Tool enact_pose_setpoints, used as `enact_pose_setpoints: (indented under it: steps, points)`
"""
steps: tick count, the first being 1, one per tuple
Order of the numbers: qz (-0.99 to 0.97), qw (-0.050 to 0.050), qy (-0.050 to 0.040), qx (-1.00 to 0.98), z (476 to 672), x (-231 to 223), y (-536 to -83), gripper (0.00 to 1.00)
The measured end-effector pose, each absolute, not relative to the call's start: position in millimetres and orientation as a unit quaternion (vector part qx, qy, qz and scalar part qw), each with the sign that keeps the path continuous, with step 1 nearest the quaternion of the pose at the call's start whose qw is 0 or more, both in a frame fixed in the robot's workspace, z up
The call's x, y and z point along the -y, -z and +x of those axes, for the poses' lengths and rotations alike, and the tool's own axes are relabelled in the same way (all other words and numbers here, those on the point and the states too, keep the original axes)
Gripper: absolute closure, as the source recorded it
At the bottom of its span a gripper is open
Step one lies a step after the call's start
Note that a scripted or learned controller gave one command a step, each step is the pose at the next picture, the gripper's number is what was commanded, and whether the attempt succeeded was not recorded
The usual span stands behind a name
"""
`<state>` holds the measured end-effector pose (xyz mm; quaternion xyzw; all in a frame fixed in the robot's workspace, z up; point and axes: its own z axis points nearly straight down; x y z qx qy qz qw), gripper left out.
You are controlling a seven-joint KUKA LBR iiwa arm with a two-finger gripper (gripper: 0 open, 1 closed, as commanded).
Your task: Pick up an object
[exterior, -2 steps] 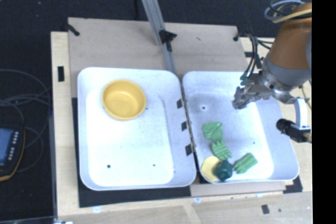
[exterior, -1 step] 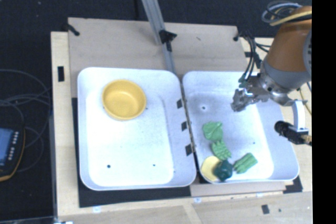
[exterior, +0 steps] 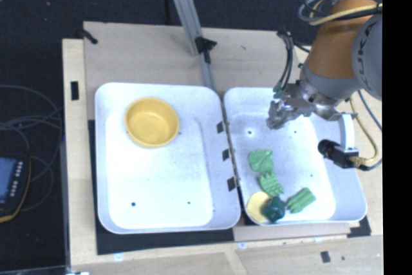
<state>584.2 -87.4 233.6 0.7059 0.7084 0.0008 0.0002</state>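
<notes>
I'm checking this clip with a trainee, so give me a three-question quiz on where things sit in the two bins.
1. True or false: the yellow bowl lies in the left bin.
2. Which bin is the gripper over? A) left bin B) right bin
3. Fill in: the green toys and the dark teal object are clustered near the right bin's ____ edge, as seen in the camera view.

Key: 1 true. 2 B. 3 bottom.
</notes>
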Motion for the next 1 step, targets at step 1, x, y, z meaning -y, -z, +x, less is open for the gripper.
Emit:
enact_pose_setpoints:
  steps: [1]
  points:
    - [0.706, -0.001, -0.0004, -0.708, 602.4, 36.8, -226.4, 1.0]
